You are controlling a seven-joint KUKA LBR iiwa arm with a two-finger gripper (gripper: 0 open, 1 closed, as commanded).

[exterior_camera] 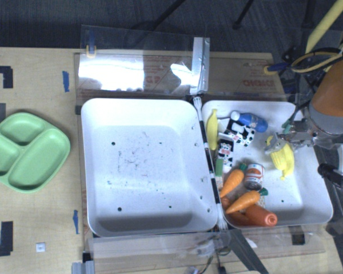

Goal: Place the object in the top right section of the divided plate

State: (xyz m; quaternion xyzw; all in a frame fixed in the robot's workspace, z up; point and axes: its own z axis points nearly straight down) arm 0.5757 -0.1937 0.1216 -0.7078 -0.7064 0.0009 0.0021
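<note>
A small yellow ridged toy [283, 158], shaped like a bunch of bananas or a corn cob, is taken to be the task's thing. It lies in the right-hand shallow white bin [308, 210], near the bin's right wall. It is set apart from the clutter of orange toy carrots [233, 181] and a small red-and-white can [253, 176] toward the middle.

The two-finger gripper [290, 135] is seen just above and beside the toy's upper end. Contact cannot be confirmed, and whether the gripper is parted or closed cannot be told from this slanted view. Nothing is shown to be held.

The toy is judged to be light, probably hollow moulded plastic or soft vinyl. Little force should be needed to lift it. Its skin looks smooth and glossy, so some slip is to be expected, and the lobed, tapering shape may let it roll or squirt out of a pinch applied near the tip. A hold across the thick middle, square to its long axis, is thought safest, with the ridges used to seat the pads. No fragility is suggested.

The pale green divided plastic plate [62, 135] rests on the wooden bench [34, 221], well apart from the toy, beyond the left-hand white bin [143, 153]. The plate lies turned at an angle, so the compartment meant as top right must be chosen with care.
</note>
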